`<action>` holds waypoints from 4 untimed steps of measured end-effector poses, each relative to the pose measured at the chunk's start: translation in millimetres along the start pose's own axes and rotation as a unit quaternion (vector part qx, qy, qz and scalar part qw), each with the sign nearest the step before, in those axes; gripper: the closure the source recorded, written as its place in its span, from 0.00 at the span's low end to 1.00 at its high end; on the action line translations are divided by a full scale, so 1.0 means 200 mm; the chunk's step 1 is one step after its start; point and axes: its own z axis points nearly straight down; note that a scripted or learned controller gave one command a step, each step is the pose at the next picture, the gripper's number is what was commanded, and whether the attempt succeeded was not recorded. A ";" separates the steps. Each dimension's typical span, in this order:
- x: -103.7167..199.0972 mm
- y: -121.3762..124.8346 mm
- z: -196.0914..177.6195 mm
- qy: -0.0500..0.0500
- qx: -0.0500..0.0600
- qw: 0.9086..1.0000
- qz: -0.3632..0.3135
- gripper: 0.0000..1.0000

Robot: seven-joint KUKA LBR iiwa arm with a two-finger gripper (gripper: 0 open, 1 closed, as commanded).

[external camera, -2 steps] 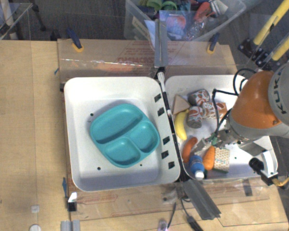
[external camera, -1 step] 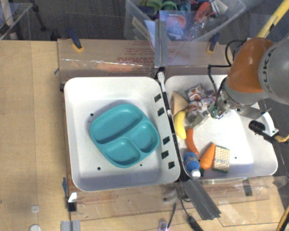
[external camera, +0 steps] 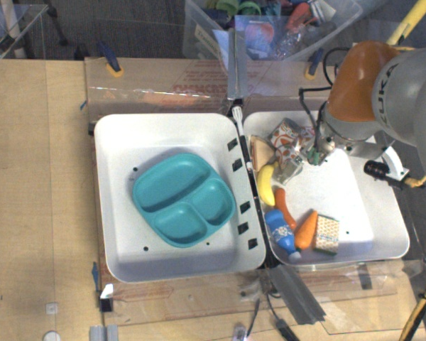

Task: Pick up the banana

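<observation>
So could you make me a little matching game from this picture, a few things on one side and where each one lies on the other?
Things:
1. banana
2. teal divided plate
3. blue bottle
4. patterned box

Places:
A. alone in the left bin
B. right bin, near edge, right of the orange carrot
C. right bin, against the divider, just below and left of the gripper
D. right bin, near-left corner

Pairs: 1-C, 2-A, 3-D, 4-B
</observation>
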 end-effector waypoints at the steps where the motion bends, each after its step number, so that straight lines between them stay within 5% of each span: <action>1: 0.01 -0.02 -0.04 0.003 0.005 1.000 -0.002 1.00; 2: 0.00 -0.01 -0.04 0.002 0.003 1.000 -0.002 0.00; 3: 0.16 -0.11 0.00 -0.008 -0.011 0.996 -0.092 0.00; 4: 0.19 -0.13 0.00 -0.007 -0.012 1.000 -0.013 0.00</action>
